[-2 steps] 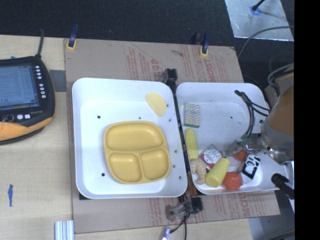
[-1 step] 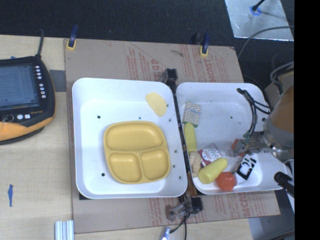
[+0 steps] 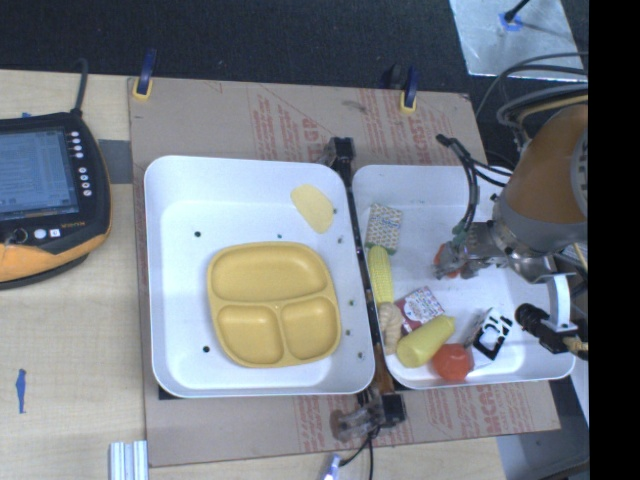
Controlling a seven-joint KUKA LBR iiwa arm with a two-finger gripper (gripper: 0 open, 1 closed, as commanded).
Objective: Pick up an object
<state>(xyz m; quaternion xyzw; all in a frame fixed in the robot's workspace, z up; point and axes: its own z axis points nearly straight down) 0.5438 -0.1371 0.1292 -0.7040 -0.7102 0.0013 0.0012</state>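
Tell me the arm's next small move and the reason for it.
Probably ease the gripper left and toward the near edge, then down over the yellow lemon-like piece. The gripper sits over a bare patch of the right bin; the toys lie clustered along that bin's left side and near edge.

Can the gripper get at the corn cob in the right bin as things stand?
Probably yes. The corn cob lies exposed along the right bin's left wall, nothing on top; the gripper hangs nearby. That wall may crowd one finger.
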